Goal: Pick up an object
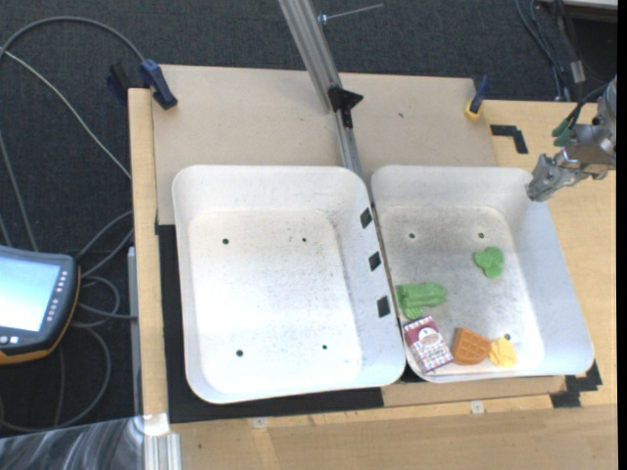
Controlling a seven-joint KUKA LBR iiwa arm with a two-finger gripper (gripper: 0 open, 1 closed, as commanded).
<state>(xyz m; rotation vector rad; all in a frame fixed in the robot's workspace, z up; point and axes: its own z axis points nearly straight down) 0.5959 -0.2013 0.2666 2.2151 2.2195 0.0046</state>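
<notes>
Tool [545,179] at right bin [549,253] far rim.

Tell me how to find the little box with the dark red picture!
Look at the right bin of the two white ones. Go to its near edge, at the corner beside the left bin; the box lies there, below a green toy and left of an orange piece. It alone is flat, white-edged and dark red.
</notes>
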